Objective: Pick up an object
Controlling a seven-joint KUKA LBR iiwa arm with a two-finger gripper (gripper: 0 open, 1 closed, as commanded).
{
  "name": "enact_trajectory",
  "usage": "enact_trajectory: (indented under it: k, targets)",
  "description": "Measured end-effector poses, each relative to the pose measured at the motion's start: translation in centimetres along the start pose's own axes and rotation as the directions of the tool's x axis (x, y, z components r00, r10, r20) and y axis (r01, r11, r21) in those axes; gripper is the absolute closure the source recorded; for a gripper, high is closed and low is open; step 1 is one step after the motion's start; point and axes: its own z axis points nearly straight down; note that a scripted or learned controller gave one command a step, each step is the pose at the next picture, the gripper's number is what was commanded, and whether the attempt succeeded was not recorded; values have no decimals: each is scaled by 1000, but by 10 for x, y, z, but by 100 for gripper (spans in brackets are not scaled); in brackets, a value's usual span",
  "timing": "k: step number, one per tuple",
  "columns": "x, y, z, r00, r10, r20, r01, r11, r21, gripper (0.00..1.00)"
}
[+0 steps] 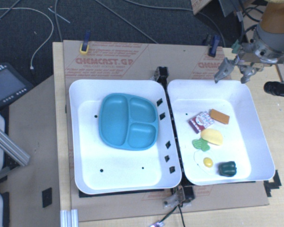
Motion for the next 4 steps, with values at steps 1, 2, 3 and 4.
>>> enact_trajectory:
  k: [1,2,3,4]
  targets:
    - [0,2,-8,1000,-3,2,3,1000,-13,0]
    - [6,7,37,1000,-3,1,3,1000,-8,0]
    - [8,8,100,1000,-3,1,3,1000,-7,0]
    - [15,2,159,1000,-2,0,2,1000,-6,0]
